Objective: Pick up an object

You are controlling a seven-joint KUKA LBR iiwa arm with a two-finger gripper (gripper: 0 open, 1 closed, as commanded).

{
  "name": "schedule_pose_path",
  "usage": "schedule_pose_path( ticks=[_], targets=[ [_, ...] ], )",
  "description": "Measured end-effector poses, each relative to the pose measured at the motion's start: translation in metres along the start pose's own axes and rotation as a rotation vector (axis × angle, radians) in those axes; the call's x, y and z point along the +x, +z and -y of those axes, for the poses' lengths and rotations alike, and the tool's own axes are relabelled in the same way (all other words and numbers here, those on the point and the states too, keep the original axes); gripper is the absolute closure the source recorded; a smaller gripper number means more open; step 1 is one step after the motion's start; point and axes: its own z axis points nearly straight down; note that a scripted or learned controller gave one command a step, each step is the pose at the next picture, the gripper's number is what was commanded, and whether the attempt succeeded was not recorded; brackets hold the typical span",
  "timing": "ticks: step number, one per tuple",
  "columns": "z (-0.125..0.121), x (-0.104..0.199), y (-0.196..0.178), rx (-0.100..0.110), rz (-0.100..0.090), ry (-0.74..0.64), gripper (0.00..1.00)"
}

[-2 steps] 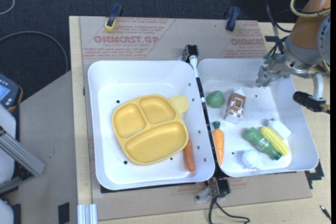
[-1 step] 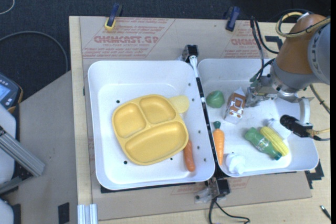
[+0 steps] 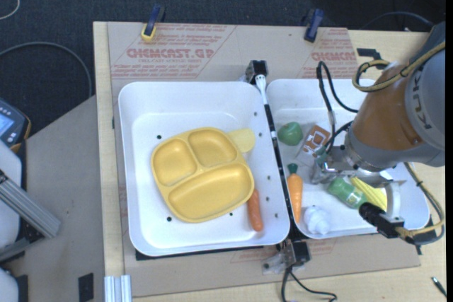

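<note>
Dark carpet surrounds the bench (image 3: pixel 212 46). At lower right, in the right bin (image 3: pixel 304 92), the gripper (image 3: pixel 327 172) sits beside a green bottle-like object (image 3: pixel 345 190) (glossy, partly hidden under the arm (image 3: pixel 389 124)), its long axis running upper left to lower right. Whether anything is gripped cannot be told.

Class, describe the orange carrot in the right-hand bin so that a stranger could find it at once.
Start at the right bin of the two white ones. Along its left wall, near the front, lies the carrot, lengthwise with a small green top. A similar orange piece lies across the wall in the left bin, beside the yellow tray.
</note>
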Motion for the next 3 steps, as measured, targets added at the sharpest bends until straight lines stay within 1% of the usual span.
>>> schedule_pose_path(
  ticks=[1,2,3],
  targets=[
    [0.032,0.057,-0.105,-0.014,0.004,-0.004,1.00],
    [0.032,0.247,-0.100,-0.012,0.001,-0.015,1.00],
    [0.005,0.297,-0.241,-0.027,-0.003,-0.007,1.00]
  ],
)
